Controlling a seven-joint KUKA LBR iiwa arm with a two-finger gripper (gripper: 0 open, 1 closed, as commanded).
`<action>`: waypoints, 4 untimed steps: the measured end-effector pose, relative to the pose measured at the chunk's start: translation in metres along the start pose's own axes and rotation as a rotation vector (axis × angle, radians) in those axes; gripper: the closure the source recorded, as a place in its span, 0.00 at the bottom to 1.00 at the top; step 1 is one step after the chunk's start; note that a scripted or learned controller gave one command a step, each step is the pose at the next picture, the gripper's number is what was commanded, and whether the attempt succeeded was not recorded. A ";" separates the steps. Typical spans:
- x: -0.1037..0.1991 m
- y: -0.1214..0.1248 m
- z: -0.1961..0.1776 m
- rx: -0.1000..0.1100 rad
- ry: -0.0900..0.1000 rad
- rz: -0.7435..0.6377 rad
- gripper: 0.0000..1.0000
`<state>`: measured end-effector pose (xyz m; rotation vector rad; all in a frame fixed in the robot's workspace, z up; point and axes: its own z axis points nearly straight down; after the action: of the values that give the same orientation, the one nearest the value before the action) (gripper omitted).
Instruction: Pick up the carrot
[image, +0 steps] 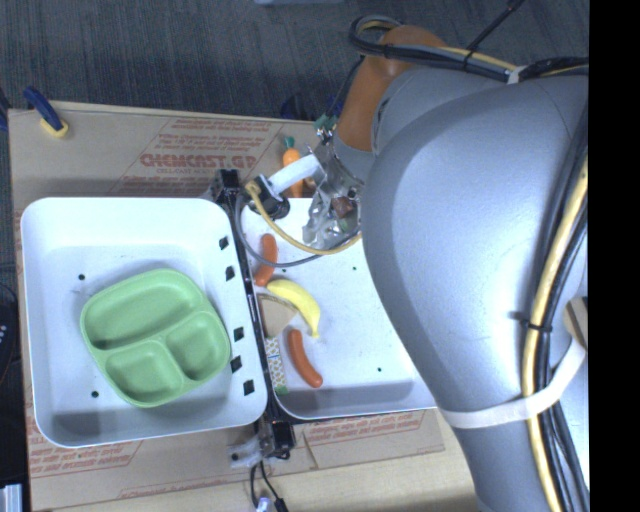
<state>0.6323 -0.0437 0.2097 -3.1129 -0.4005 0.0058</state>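
1. Where the grey arm (480, 250) reaches over the right bin (350, 390), its gripper (325, 215) hangs near the bin's far edge; whether its fingers are open or closed, I cannot tell.
2. The carrot (266, 258) lies by the bin's left wall, beside the banana (300, 303).
3. A sausage (305, 358) lies nearer the camera.
4. A green divided plate (155, 335) sits in the left bin (60, 230).

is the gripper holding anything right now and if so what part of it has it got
It cannot be told. The gripper is low at the back of the right bin, where a carrot shows just past the rim, but nothing is visible between its fingers.
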 end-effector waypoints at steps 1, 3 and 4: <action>-0.090 0.090 -0.087 0.000 0.001 0.052 1.00; -0.113 0.034 -0.095 0.000 0.001 0.051 1.00; -0.143 0.069 -0.162 -0.001 0.001 0.031 1.00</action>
<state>0.5116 -0.1468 0.3721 -3.1194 -0.3522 0.0040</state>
